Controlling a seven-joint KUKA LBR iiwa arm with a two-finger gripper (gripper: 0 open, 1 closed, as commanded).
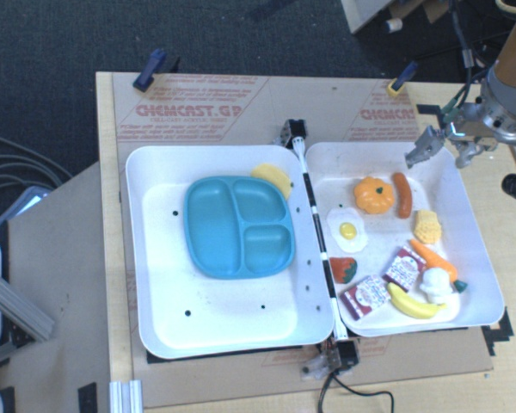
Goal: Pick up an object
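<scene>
Nothing grasped yet: gripper (440, 147) hovers over right bin (480, 256) far edge, jaws spread and empty, sausage (402, 195) and orange pumpkin (375, 195) just below, whole pick left.

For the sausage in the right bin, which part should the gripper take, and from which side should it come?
Grip the sausage at its middle, across its narrow width, coming straight down from above. It lies flat and runs roughly up and down in the camera view, so the fingers should close from its left and right. The orange pumpkin sits close on its left, so room there looks tight. The gripper hangs above the bin's far right corner.
</scene>
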